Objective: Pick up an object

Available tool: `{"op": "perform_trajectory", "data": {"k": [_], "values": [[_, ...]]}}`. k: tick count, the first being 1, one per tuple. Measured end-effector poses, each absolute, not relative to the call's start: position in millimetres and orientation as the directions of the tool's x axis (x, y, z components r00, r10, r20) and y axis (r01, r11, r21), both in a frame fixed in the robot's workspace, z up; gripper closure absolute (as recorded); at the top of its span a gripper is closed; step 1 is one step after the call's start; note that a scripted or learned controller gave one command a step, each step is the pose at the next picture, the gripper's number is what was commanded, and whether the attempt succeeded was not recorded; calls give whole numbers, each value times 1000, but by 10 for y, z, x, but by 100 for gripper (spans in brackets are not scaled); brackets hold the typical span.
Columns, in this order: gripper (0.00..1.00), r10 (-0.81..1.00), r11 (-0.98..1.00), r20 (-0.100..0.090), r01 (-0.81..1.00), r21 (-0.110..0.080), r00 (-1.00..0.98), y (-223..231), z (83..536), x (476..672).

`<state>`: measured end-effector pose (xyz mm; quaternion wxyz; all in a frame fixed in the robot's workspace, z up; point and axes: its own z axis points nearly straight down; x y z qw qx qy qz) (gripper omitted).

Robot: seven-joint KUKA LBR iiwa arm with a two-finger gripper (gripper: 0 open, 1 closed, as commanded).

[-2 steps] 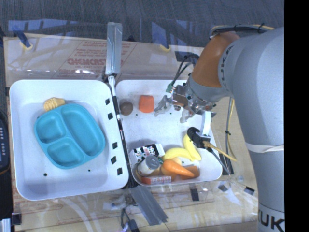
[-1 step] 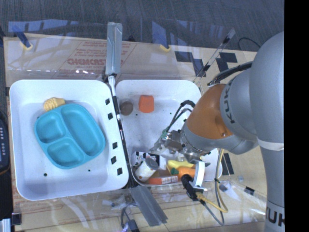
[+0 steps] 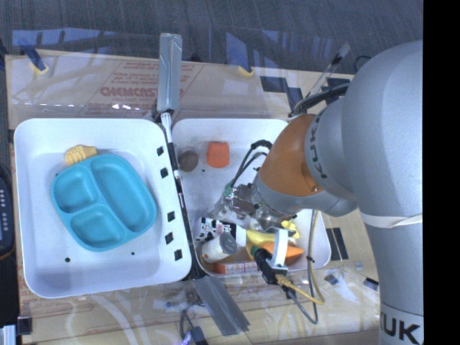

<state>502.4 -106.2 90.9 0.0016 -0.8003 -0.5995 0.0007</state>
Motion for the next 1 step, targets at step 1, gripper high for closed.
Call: {"op": "perform_trajectory", "data": {"k": [1], "values": [[100, 961, -278, 0, 961, -4, 278, -1072, 1006, 5024]]}}
